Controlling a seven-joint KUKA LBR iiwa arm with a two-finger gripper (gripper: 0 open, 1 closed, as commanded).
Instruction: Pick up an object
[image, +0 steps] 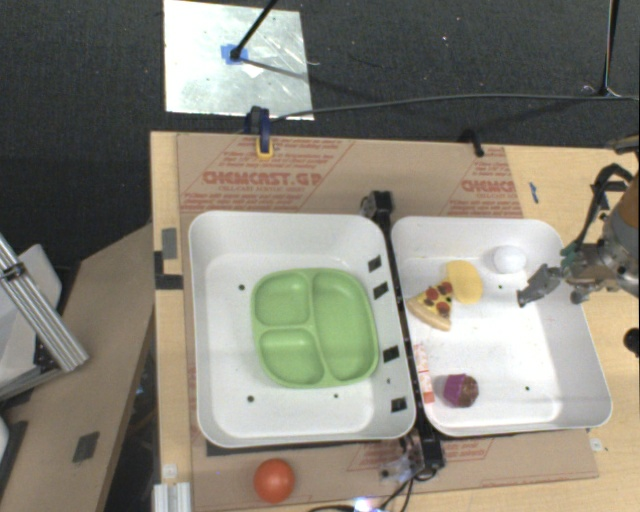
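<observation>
- my gripper (548, 285) is reaching in from the right, over the right side of the right bin (575, 400).
- i'm seeing one dark finger (535, 285) poking out to the left, w/ the other finger behind it; nothing is sitting btwn them.
- whether the fingers are spread or closed, i can't tell from this angle, too small and dark.
- the white ball (508, 259) is lying near the back of the right bin, just left of my gripper and a bit further back, not touching it.
- the yellow piece (464, 281) is sitting left of the ball, close to it.
- the pizza slice (433, 305) is lying right beside the yellow piece, toward the divide btwn the bins; the two look like they're touching.
- the purple thing (460, 390) is resting at the front left of the right bin, well apart from the others.
- the green tray (314, 327), w/ three sections, is lying flat in the middle of the left bin (225, 260).
- the orange ball (273, 479) is sitting outside the bins on the cardboard (340, 170), in front of the left bin.
- a blue-and-yellow clamp (261, 131) is gripping the back edge of the cardboard.
- a shiny sheet (235, 60) is lying on the dark floor behind the bench.
</observation>
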